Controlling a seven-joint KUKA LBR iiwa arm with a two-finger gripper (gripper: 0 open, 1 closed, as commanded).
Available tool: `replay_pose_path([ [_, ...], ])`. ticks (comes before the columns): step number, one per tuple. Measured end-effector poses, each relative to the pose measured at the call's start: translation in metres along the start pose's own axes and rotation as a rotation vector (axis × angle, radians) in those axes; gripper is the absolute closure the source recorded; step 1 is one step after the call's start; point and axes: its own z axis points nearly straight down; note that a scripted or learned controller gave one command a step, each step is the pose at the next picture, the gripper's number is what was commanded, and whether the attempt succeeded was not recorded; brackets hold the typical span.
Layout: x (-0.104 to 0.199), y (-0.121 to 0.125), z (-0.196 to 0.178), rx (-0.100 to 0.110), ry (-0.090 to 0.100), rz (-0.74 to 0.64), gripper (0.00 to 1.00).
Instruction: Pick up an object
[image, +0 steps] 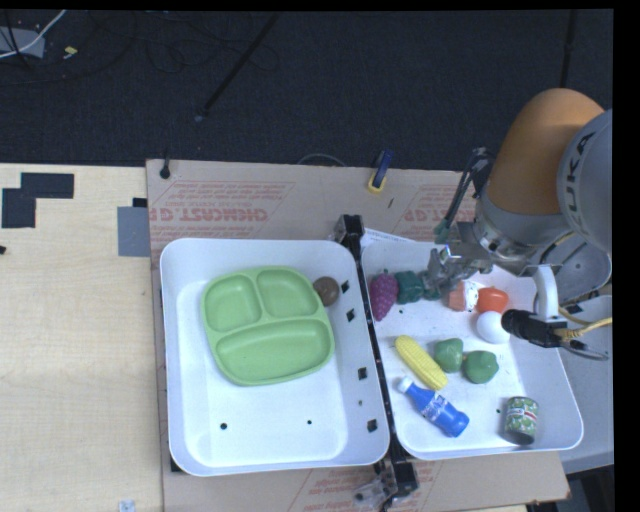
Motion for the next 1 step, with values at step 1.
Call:
replay_pose_path([
  [1,0.0611,-0.0097,-0.0016,0.000,0.000,-0.001,1.00],
])
